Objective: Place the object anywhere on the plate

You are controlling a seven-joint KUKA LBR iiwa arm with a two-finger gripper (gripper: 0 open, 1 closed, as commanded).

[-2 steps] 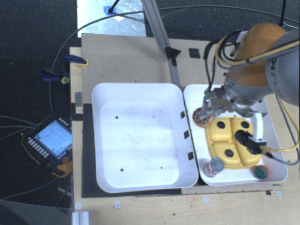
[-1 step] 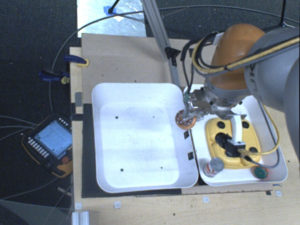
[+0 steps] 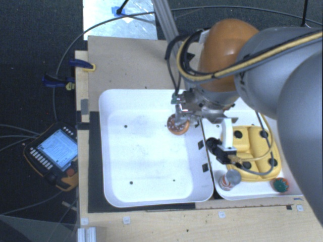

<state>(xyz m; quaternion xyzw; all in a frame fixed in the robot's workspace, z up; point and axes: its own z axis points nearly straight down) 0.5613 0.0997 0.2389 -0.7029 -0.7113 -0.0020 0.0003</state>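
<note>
A grey robot arm reaches over two white bins on a tan bench ringed by dark floor and loose cables. Its gripper [image 3: 180, 116] hangs low over the left bin [image 3: 146, 185], pinching a small brown object [image 3: 177, 127]. A yellow plate [image 3: 252, 140] sits in the right bin [image 3: 262, 193].

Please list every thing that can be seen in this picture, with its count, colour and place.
left bin: 1, white, middle of the bench
right bin: 1, white, beside the left bin
round object: 1, brown, at the left bin's upper right, under the claw
yellow object: 1, yellow with dark spots, in the right bin
green ball: 1, green, right bin's near corner
handheld screen unit: 1, orange and black, left of the bench
arm: 1, grey and orange, from the right
claw: 1, metallic, over the round object
</note>
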